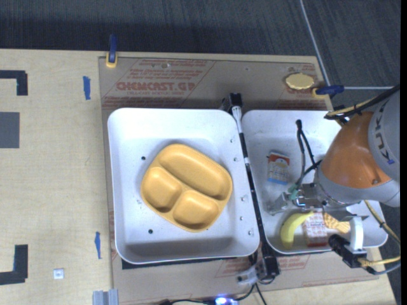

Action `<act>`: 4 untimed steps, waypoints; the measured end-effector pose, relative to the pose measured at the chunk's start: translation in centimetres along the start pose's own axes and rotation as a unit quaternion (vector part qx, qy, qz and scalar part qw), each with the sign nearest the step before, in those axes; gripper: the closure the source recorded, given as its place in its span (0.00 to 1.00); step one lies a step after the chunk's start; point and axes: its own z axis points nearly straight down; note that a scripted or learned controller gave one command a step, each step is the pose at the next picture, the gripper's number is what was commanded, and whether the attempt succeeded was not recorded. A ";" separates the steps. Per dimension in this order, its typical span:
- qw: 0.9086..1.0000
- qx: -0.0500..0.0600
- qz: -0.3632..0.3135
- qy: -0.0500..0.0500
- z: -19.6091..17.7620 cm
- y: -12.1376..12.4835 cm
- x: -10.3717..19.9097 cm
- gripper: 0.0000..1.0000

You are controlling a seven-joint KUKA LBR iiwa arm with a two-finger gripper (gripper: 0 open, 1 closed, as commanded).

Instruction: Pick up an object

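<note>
Pale wooden bench, two white bins. At lower right the gripper (304, 203) – grip state untellable – hangs above a banana (290, 227): light, soft, bruisable – pinch it mid-body.

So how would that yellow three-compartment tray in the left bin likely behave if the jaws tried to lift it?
The yellow tray looks like thin moulded plastic, so probably light and fairly stiff. Its glossy, rounded humps suggest it lies upside down, offering the jaws little edge and likely slipping from a pinch. Pushed, it would probably slide across the left bin rather than tip, since it sits low and wide.
</note>
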 end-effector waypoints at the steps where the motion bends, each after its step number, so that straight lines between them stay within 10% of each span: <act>1: 1.000 0.000 0.000 0.000 0.0 0.0 0.0 0.00; 4: 1.000 0.000 -0.002 0.001 0.0 0.0 -0.1 0.00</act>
